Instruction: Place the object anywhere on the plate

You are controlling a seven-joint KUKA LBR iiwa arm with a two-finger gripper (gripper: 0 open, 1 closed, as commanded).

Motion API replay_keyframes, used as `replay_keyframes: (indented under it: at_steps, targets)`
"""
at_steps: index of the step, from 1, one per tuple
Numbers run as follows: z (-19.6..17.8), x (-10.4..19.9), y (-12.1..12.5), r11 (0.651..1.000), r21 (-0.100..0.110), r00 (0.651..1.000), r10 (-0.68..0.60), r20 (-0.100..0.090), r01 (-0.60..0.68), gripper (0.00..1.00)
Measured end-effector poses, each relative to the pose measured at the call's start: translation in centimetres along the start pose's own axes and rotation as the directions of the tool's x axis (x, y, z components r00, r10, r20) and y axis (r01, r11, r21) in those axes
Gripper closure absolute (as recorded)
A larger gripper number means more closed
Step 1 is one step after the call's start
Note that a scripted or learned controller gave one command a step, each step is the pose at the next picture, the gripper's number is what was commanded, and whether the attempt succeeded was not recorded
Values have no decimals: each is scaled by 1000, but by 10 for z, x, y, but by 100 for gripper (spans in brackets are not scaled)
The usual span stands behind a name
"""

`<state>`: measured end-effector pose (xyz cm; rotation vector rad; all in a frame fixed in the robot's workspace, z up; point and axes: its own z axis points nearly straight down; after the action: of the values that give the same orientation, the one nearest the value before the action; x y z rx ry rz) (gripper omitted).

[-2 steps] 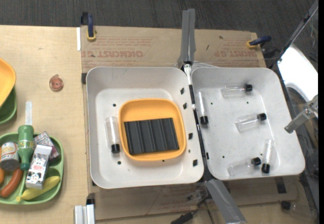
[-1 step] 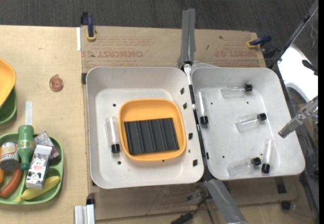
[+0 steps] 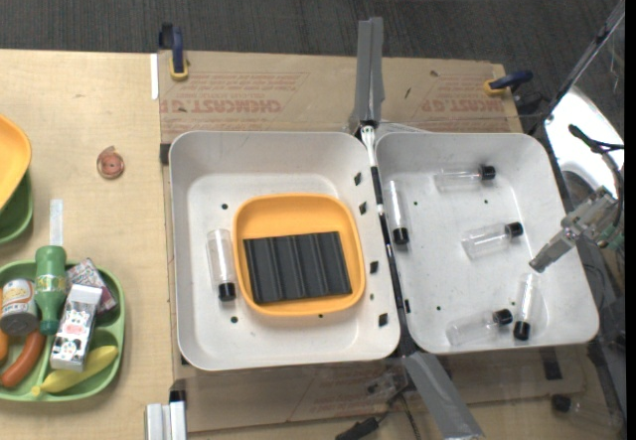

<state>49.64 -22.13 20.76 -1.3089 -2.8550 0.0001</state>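
Note:
An orange plate point(image 3: 296, 211) lies in the left bin point(image 3: 194, 170), and a black ridged insert point(image 3: 298, 266) covers its middle. A clear vial with a black cap point(image 3: 220, 265) lies on the bin floor just left of the plate. Several more clear black-capped vials are scattered in the right bin point(image 3: 437, 145), among them one at the back point(image 3: 465, 177), one in the middle point(image 3: 494, 239) and one at the front right point(image 3: 524, 307). My gripper point(image 3: 546, 258) hangs at the right bin's right rim, above and to the right of the front-right vial, touching no vial.
A further vial point(image 3: 397, 215) lies along the right bin's left wall. Left of the bins, on the wooden bench, stand a green tray of toy food and bottles point(image 3: 60, 329) and a yellow bowl point(image 3: 10, 165). Clamps point(image 3: 175, 53) hold the cardboard at the back.

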Motion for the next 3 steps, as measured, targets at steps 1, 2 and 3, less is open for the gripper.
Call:
replay_keyframes:
  at_steps: [1, 2, 3]
  targets:
    - [-49, -19, 22, 999, -1, 999, 38, 3, -38, 0]
    - [-86, -9, 9, 999, -1, 999, 42, 3, -42, 0]
    - [-108, 11, -14, 997, -1, 997, 79, 3, -79, 0]
